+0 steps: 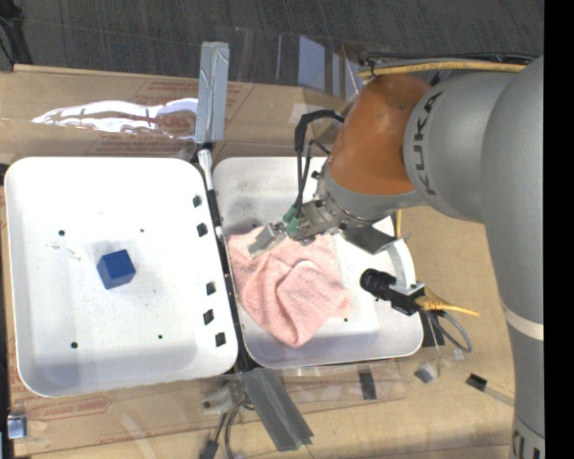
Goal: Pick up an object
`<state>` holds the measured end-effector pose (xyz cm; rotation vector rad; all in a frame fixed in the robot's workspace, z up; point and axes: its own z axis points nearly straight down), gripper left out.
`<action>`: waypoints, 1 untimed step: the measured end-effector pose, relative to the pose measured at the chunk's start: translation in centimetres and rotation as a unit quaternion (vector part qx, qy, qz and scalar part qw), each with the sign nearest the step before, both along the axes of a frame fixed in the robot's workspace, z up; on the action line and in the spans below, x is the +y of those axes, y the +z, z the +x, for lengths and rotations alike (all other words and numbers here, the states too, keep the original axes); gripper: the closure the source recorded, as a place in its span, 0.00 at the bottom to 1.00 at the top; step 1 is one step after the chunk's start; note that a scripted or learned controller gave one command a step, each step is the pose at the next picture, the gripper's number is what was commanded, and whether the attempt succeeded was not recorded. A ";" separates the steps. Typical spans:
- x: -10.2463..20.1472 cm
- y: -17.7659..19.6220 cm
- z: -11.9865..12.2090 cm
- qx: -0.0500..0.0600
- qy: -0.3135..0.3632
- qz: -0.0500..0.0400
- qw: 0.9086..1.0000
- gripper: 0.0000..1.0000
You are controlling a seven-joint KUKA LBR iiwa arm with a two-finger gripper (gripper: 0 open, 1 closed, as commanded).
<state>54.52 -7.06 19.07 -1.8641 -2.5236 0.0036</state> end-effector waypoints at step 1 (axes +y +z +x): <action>-3.9 5.9 -2.1 -0.001 0.055 0.000 0.998 0.00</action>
